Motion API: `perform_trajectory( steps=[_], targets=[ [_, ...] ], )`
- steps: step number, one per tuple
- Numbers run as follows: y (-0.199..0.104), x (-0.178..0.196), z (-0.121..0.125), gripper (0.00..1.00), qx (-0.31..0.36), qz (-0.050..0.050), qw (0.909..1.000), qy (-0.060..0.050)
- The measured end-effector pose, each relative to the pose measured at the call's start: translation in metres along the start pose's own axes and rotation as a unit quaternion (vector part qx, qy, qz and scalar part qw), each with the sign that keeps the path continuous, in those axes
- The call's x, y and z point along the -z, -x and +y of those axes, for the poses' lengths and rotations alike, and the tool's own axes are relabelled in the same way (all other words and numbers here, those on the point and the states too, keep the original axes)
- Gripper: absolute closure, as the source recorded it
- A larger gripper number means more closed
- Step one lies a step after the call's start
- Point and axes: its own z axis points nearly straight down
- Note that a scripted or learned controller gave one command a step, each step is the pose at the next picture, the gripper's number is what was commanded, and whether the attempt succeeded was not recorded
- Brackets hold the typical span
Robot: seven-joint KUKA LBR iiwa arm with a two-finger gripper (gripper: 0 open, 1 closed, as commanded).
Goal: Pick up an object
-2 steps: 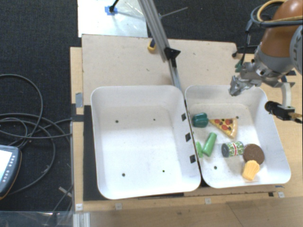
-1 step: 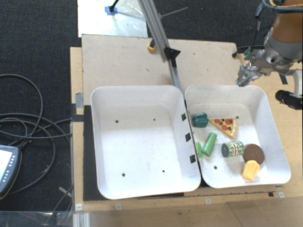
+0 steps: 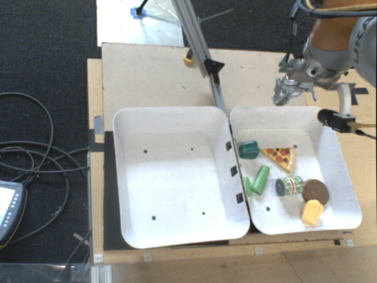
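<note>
Hand metallic, grip state can't tell; flat pizza wedge, round brown disc in R bin.

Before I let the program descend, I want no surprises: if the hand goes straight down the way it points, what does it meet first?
Probably the far rim of the right bin, though depth is unclear; the hand hangs over that edge, short of the toys.

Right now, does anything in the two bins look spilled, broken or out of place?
Nothing stands out. The toys, a pizza slice, a small can on its side, and a brown disc, all lie loose inside the right bin. The gripper hangs above that bin's far rim.
</note>
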Motion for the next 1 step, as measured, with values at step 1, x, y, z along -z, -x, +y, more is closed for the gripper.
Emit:
perform_trajectory(
  steps=[1],
  targets=[
    [-0.0518,-0.0141,0.0159,1.0,0.001,0.0,1.0,0.0]
  ],
)
